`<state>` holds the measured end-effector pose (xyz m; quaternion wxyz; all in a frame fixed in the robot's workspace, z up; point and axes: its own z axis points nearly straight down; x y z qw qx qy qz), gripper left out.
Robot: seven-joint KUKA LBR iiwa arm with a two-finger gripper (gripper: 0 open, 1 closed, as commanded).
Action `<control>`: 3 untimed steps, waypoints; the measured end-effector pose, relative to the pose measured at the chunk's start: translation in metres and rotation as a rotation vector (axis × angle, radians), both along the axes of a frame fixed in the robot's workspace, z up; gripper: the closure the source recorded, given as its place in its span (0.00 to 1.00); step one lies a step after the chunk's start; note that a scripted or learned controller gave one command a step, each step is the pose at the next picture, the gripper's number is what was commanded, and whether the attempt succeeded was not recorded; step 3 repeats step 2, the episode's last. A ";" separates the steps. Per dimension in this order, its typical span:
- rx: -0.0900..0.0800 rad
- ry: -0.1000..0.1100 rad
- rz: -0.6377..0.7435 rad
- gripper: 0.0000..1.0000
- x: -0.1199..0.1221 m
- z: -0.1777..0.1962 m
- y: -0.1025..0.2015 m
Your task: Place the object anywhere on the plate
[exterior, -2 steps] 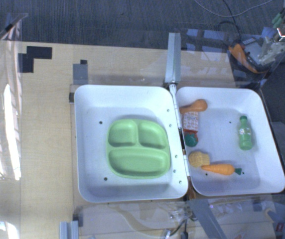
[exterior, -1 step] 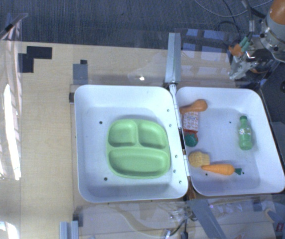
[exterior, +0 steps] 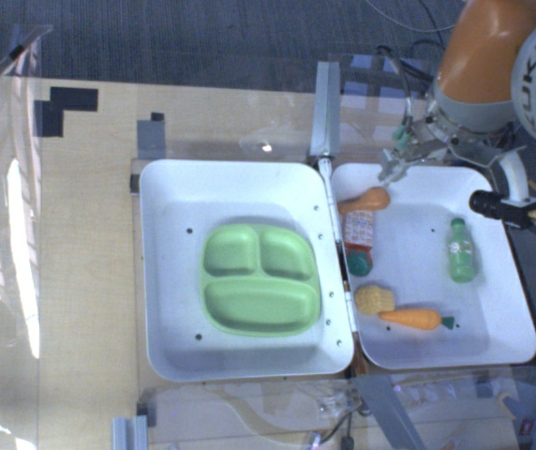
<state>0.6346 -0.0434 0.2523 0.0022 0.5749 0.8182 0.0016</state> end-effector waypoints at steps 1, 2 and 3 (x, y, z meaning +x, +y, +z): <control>0.000 -0.001 -0.070 1.00 -0.020 -0.013 -0.054; 0.001 -0.004 -0.147 1.00 0.035 0.051 -0.001; 0.001 -0.004 -0.147 1.00 0.035 0.051 -0.001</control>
